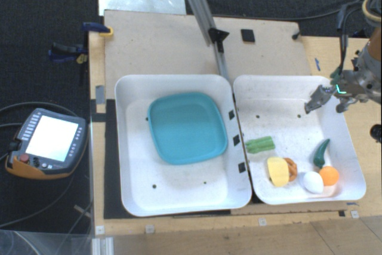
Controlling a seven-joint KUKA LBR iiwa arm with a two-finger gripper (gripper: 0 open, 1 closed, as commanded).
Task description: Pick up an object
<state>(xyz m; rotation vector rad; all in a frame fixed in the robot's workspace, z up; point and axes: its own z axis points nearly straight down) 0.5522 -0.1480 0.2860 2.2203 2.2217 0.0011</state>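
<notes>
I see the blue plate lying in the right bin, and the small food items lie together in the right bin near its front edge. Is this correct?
Not quite. In the camera view the blue plate lies in the left bin, not the right one. The rest holds: the small food items lie together in the right bin near its front edge.

The arm (373,51) is seen at the right edge as a grey metal body with an orange band above the wrist. A small teal light is shown on the wrist block, and dark cables are looped above it. The gripper (327,102) is made of two grey fingers, each ended by a darker tip
</notes>
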